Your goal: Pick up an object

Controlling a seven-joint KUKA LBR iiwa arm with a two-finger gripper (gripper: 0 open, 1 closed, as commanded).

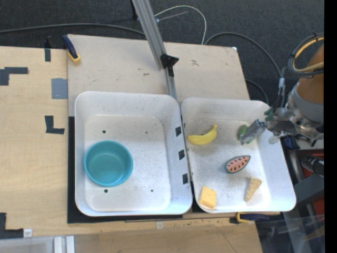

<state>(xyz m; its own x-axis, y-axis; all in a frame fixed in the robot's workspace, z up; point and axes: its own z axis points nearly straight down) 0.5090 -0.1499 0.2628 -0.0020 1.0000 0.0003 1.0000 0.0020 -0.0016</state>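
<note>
Where the arm [308,96] reached in from the right edge of the frame, its hand [251,132] hung over the upper right part of the right bin [274,196], grey fingers pointing left and down. Something green sat just at the fingertips, but whether the hand was clenched on it or released could not be told.

In the same bin, a yellow banana [203,136] lay to the left of the hand, near but apart from it. A watermelon slice [238,164] lay below the hand, toward the middle of the bin. Lower right of that, an ice cream cone [253,188] rested near the bin's bottom edge, and a yellow block [208,197] sat in the lower left corner, well apart from the hand.

The left bin [126,107] held a blue bowl [108,163] in its lower left part, far left of the hand. Both bins sat side by side on the table [116,62].
</note>
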